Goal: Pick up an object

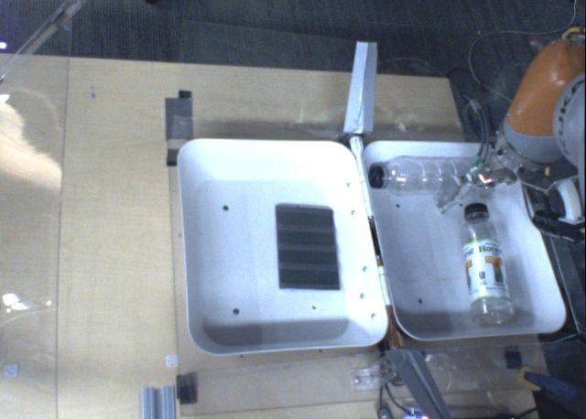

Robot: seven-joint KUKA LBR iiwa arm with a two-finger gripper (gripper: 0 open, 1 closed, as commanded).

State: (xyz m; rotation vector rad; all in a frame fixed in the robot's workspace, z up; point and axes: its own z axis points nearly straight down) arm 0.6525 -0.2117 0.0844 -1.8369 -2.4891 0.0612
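In the right bin (421, 312) lie two clear plastic bottles. One bottle (423, 174) rests on its side along the far wall, black cap to the left. The other, a labelled bottle (483, 271), lies lengthwise near the right wall with its black cap pointing away from the front. My gripper (457, 195) is low in the bin's far right part, between the two bottles, just below the far bottle's body and just left of the labelled bottle's cap. Nothing shows in its grasp. A black ribbed rectangular block (307, 245) lies flat in the middle of the left bin (211, 225).
The arm's grey wrist and orange band (540, 92) hang over the right bin's far right corner. A grey metal bar (361, 88) stands behind the gap between the bins. Cables lie on the bench at the right. A clear panel covers the bench's left side.
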